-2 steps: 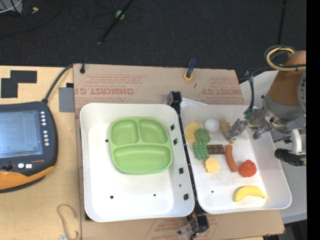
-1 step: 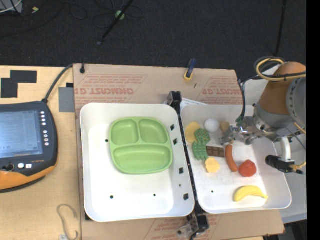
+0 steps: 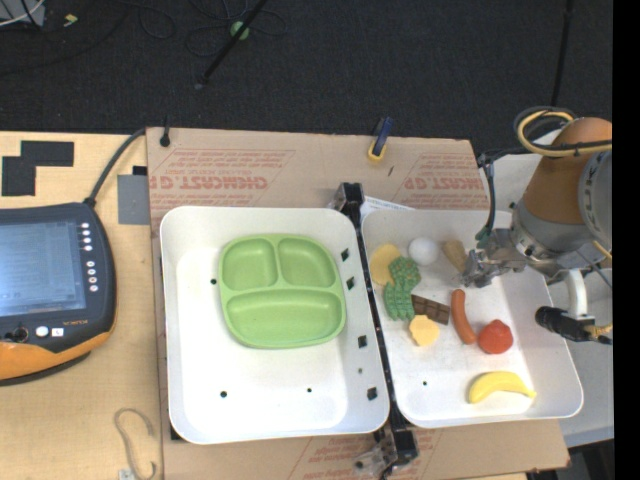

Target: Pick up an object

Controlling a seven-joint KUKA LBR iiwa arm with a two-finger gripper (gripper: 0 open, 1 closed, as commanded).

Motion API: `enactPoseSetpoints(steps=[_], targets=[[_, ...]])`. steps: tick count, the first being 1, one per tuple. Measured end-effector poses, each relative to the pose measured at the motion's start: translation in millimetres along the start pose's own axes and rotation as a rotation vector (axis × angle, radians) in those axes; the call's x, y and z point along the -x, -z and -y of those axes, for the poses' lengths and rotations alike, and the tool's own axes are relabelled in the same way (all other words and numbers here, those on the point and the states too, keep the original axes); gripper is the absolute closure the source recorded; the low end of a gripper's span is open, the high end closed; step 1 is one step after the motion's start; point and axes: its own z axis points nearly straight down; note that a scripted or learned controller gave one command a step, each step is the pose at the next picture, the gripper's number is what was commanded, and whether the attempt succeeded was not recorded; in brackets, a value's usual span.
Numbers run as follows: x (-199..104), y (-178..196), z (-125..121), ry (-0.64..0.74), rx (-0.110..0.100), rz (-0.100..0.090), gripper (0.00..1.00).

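Where bins meet, green tray (image 3: pixel 282 291) left, toy food (image 3: pixel 440 303) right

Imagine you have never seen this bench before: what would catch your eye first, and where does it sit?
The bright green divided plate stands out, alone in the left white bin. Next comes the colourful toy food in the right white bin: a yellow banana near the front, a red tomato and a sausage mid-bin. The grey arm's gripper hangs over that bin's far right side.

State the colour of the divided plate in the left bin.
Light green, seen clearly in the camera view: the divided plate lies in the left bin.
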Motion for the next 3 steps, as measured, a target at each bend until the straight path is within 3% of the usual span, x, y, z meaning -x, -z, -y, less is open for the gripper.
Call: enactPoseSetpoints(steps=[3], targets=[[0.3, 131.6, 5.3, -0.004, 0.005, 0.002, 1.0]])
